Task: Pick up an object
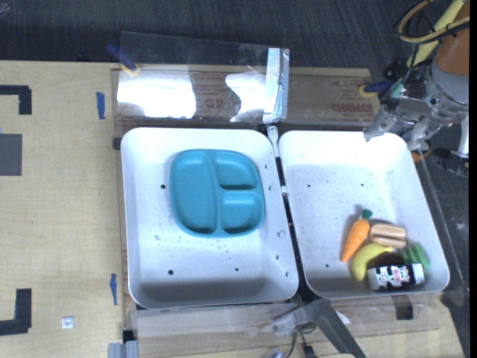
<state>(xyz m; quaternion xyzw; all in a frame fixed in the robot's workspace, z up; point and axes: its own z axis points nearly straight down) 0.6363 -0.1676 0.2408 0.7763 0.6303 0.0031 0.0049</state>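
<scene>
On the bench, largest first
Left bin [141, 222]: shallow, white, speckled with small dark dots; it bears the tray
Right bin [328, 200]: shallow, white, touching the left bin along the middle seam; its objects are all bunched in the near right corner
Arm [451, 69]: grey with an orange band, at the view's upper right, above the far right corner of the right bin, well apart from the objects
Tray [218, 192]: blue, with compartments, lying flat in the middle of the left bin
Gripper [395, 121]: over the far right rim of the right bin; whether it is spread or closed cannot be told; nothing is seen in it
Carrot [356, 237]: orange, long axis slanted, green top pointing to the far side, tip pointing near and left; touching the hot dog
Banana [370, 259]: yellow, curved, long axis running left to right, lying just below the hot dog
Hot dog [387, 233]: tan bun, long axis left to right, between carrot and green piece
Bottle [395, 276]: small, dark, white label, lying on its side along the bin's near wall
Green piece [417, 256]: small, at the right of the bunch, kind unclear
</scene>
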